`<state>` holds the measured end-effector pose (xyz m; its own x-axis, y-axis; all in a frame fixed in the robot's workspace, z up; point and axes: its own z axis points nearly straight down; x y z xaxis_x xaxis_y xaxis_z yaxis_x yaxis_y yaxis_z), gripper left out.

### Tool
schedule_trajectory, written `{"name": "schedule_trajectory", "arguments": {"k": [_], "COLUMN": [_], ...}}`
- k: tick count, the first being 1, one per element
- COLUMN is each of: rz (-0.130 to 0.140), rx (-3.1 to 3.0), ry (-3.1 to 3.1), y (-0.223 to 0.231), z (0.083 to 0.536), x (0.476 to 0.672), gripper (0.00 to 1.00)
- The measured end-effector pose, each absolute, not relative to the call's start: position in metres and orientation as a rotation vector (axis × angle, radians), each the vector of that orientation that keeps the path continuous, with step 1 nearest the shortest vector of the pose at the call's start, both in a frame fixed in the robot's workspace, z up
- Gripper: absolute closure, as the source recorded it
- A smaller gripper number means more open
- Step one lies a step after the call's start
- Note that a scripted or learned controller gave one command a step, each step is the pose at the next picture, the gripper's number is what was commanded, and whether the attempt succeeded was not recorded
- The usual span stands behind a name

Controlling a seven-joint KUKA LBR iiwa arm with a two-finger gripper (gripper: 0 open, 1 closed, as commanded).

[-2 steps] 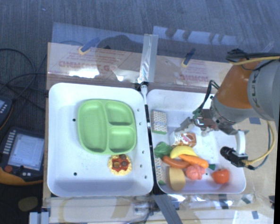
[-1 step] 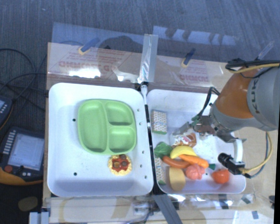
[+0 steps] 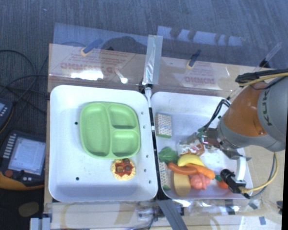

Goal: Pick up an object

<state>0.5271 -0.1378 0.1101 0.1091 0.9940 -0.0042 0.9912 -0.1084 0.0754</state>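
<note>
You saw gripper (image 3: 199,140) low in right bin (image 3: 183,106), over banana (image 3: 191,161); finger spread unreadable, cannot tell grasp.

My bench (image 3: 59,68) carries two white bins: the left bin (image 3: 64,146) touches the right bin (image 3: 203,108) beside it.
</note>
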Motion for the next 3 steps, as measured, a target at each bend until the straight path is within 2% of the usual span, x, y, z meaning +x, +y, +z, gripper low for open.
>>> {"name": "schedule_trajectory", "arguments": {"k": [1,2,3], "rz": [-0.009,-0.008,-0.004], "rx": [2.409,2.209,2.143], "ry": [2.021,2.236,2.301], "y": [-0.146,-0.22,-0.165], "z": [0.138,0.229,0.108], "x": [0.557,0.539,0.579], "gripper": [0.0,0.0,0.0]}}
